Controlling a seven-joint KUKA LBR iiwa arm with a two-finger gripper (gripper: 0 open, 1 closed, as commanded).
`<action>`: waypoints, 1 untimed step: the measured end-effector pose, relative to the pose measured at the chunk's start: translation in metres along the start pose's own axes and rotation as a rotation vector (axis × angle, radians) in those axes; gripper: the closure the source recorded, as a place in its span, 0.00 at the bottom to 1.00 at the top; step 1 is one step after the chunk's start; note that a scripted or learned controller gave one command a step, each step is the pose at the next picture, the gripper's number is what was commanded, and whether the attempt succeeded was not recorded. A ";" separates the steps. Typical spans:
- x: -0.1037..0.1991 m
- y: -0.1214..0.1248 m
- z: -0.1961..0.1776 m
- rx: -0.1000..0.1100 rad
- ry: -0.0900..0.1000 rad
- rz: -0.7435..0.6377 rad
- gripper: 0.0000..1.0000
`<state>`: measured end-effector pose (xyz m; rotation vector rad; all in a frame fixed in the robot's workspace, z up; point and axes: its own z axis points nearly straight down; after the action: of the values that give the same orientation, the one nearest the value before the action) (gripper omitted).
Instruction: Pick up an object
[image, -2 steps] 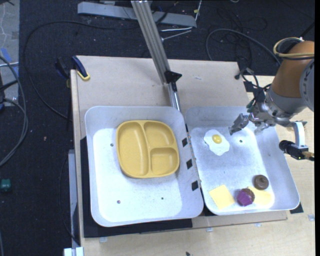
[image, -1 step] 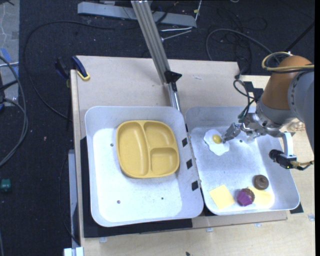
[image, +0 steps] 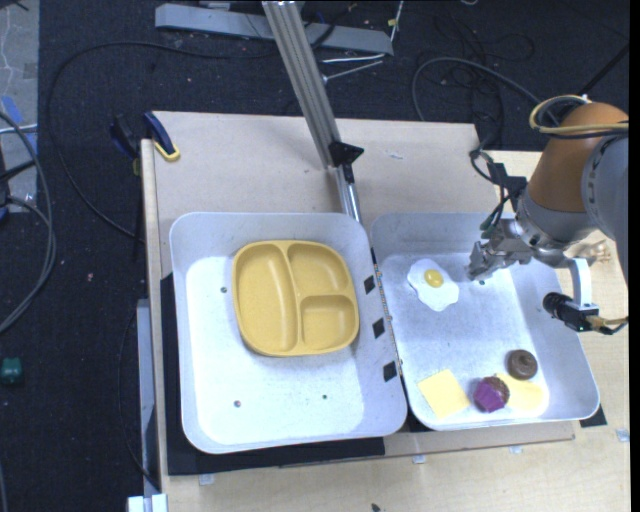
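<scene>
The toy fried egg (image: 433, 285) lies flat in the right bin (image: 560, 400), near its back left corner, just beside the gripper (image: 480, 268). The jaw state cannot be told from this angle. The egg is probably light, thin, stiff plastic; it is best gripped across the raised yolk or by an edge. The bin floor is smooth and roomy. A brown donut (image: 521, 364), a purple piece (image: 490, 393) and a yellow slice (image: 443, 392) sit well apart along the front wall.

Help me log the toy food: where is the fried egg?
The fried egg lies in the right bin, near its upper left corner, just left of the gripper and apart from it.
</scene>
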<state>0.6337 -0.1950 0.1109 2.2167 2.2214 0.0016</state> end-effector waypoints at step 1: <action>0.001 0.009 -0.046 -0.004 0.000 -0.001 1.00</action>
<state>0.6425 -0.1943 0.1571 2.2131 2.2204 0.0059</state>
